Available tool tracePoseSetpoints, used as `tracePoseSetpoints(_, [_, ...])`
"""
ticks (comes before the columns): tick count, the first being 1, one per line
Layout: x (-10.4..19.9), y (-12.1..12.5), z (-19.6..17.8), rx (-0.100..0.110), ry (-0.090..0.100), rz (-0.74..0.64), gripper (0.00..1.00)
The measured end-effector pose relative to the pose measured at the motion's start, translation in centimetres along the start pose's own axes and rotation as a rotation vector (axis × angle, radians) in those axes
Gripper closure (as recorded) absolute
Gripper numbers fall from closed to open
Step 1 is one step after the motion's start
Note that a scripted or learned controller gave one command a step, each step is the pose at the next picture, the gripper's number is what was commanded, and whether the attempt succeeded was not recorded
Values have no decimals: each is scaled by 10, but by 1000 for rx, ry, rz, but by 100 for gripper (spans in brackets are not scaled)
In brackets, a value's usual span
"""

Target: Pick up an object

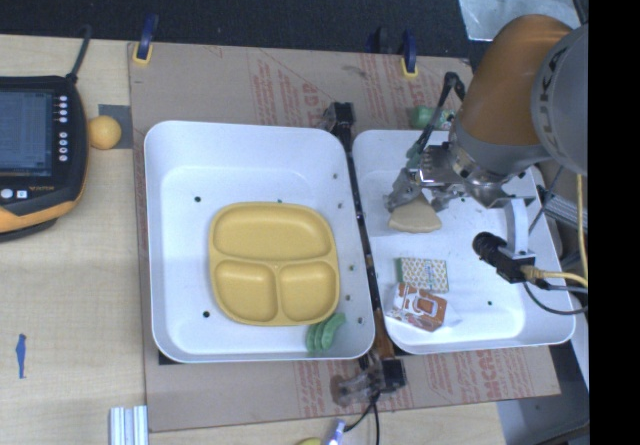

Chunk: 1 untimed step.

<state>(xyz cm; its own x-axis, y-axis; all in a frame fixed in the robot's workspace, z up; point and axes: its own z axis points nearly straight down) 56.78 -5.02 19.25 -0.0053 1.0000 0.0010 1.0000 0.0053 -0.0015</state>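
Note:
My gripper (413, 190) hangs low over the far part of the right bin (500, 328), its metal fingers pointing left. A tan, rounded object (415, 220) lies just below the fingertips, touching or nearly touching them. Nothing sits between the fingers that I can make out. Nearer the front of the right bin lie a green patterned packet (422, 273) and a red and white packet (417, 306). The left bin (180, 158) holds a yellow three-compartment tray (272, 261) and a small green object (325, 333) at its front right corner.
A black teach pendant (35, 158) and an orange ball (104, 131) sit left of the bins. A green object (422, 117) lies behind the right bin. A black cable plug (500, 255) hangs over the right bin. Clamps hold the cardboard base.

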Motion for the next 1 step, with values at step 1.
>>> tracePoseSetpoints(1, [65,27,-42,1,1,1,100])
